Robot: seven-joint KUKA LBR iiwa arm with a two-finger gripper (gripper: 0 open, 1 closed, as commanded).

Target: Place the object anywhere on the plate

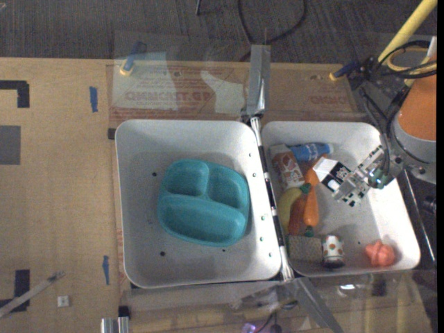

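Since the hand (352, 188) hangs over the right bin (399, 220), its opening too blurred to tell, I judge the object to be the small white-and-black box (331, 174) just beside it at 10 o'clock. The teal divided plate (203, 202) sits in the left bin (135, 186), at 9 o'clock from the hand. A carrot (310, 205), lying 12-to-6, is between them.

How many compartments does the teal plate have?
3. The teal plate lies in the left bin. Two smaller compartments sit side by side along its far edge, and one wider compartment spans its near edge. All three show in full, so none seems hidden.
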